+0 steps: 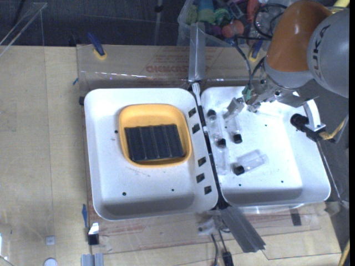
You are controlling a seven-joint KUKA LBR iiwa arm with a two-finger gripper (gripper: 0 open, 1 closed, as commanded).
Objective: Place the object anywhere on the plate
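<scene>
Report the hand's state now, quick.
Hand: over the right bin, above the small clear vials; whether it is open, shut or holding anything cannot be told.

We see the pale wooden bench (39, 148) carrying two shallow white bins side by side, the left bin (100, 187) and the right bin (288, 184), touching along a clear divider (206, 148) with black clips.
</scene>
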